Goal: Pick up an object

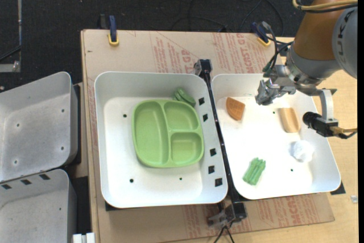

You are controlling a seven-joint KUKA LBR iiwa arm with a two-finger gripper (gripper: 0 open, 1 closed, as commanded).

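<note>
Gripper (266, 95) hanging over upper edge of right bin (324, 182); finger state cannot be told from this angle, nothing seen between them. Then by size:

Left bin (114, 179): shallow white plastic, rounded corners. Holds green divided tray (168, 133), smooth, 3 compartments, rounded outline; small green piece (184, 95) touching its upper right corner.

Right bin, 4 loose objects, well apart:
- tan block (289, 119), oblong, matte, right of gripper
- green ribbed piece (254, 171), elongated, tilted, near front
- orange wedge (235, 108), rounded, just left of gripper
- white crumpled lump (301, 150), near right wall
</note>
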